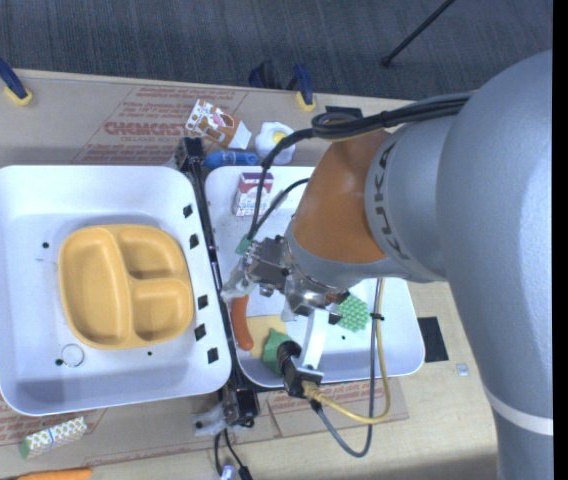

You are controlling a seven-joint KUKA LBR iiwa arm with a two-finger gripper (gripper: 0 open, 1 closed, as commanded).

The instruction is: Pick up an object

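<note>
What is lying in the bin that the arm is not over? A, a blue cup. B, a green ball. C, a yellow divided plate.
C: the yellow divided plate lies in the bin on the view's left, while the arm reaches over the other bin.

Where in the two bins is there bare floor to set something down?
Left bin: bare strips above, left of and below the yellow tray. Right bin is crowded: arm, carton, orange piece, green piece.
</note>
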